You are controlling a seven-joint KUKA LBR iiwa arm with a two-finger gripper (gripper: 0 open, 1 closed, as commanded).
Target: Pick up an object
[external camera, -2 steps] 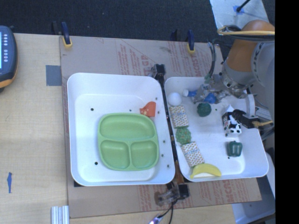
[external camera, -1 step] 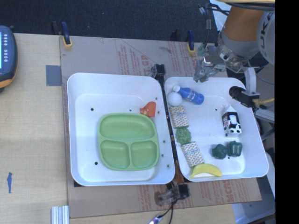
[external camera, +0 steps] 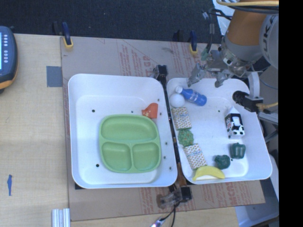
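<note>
My gripper (external camera: 206,81) hangs over the far edge of the right bin (external camera: 262,141), open, with nothing between its fingers. Just below and to its left lies a blue bottle (external camera: 194,97) beside a white ball (external camera: 176,100). Down the bin's left side lie a patterned packet (external camera: 181,118), a green lump (external camera: 185,137) and a second packet (external camera: 195,155). A yellow banana (external camera: 209,173), a dark green broccoli piece (external camera: 221,162), a green pepper (external camera: 237,150) and a black-and-white carton (external camera: 234,126) lie toward the near right.
The left bin (external camera: 78,126) holds a green divided plate (external camera: 130,143) and a small orange-red piece (external camera: 151,110) at its far right. A blue-and-yellow device (external camera: 5,56) sits at the bench's far left.
</note>
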